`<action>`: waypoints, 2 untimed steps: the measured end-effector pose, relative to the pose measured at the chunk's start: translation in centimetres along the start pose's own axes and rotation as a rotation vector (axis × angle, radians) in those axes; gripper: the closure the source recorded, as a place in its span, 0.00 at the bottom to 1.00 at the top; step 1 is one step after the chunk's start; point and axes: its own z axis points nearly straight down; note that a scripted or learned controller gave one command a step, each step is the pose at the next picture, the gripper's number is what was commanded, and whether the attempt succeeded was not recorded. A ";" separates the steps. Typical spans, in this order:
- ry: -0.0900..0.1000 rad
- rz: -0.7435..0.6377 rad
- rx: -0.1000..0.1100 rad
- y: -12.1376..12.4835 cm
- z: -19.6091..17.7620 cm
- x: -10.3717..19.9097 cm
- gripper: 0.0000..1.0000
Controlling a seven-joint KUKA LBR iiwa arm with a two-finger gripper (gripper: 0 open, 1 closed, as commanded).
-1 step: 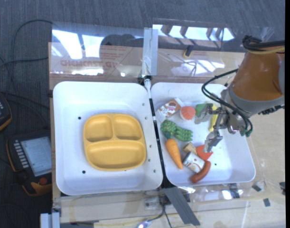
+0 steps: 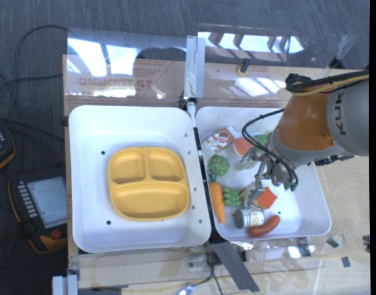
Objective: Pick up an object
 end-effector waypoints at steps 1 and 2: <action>-0.010 -0.013 0.003 -2.1 -0.3 5.7 0.00; 0.002 0.000 0.000 0.9 0.0 -1.1 0.00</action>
